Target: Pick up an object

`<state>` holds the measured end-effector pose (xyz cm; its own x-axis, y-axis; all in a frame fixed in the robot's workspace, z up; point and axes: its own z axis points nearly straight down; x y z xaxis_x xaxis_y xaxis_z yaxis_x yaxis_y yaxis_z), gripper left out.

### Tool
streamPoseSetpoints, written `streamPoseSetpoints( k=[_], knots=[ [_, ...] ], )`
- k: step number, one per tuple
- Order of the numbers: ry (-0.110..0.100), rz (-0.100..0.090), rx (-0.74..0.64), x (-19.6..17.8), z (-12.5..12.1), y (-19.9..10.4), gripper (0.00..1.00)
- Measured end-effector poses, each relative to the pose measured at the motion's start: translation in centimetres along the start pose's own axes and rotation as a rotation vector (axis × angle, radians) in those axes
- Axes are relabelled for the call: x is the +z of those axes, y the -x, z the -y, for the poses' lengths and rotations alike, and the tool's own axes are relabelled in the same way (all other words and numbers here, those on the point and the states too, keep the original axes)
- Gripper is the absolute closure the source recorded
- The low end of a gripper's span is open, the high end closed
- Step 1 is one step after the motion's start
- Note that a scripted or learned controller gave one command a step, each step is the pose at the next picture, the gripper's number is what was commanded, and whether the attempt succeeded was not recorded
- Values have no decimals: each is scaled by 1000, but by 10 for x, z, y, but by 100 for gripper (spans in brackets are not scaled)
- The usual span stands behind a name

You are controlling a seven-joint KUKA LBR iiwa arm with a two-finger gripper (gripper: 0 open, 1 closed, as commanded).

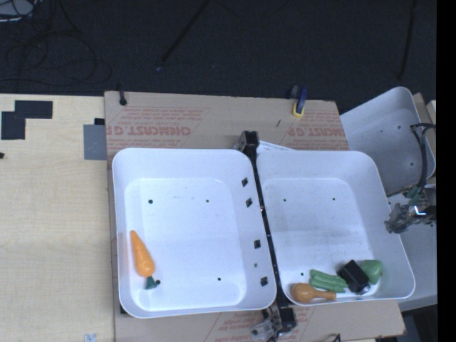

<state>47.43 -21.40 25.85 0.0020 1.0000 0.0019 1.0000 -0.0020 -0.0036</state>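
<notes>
Left of pincer [407, 216]: carrot [142, 255].

1 fixed camera is looking down at a slant from above the bench [50, 212]. It is facing toward the far edge, where a dark floor with cables [57, 48] is filling the top of the frame. It is sitting far enough back to take in both white bins, the left bin [182, 164] and the right bin [320, 164], along with the cardboard sheet [214, 123] beneath them.
</notes>
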Motion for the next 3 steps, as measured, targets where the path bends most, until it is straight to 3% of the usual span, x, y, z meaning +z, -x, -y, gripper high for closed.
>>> streamPoseSetpoints(
  k=[3],
  knots=[
    [4,2,-3,-37,-2,-22,100]
  ],
)
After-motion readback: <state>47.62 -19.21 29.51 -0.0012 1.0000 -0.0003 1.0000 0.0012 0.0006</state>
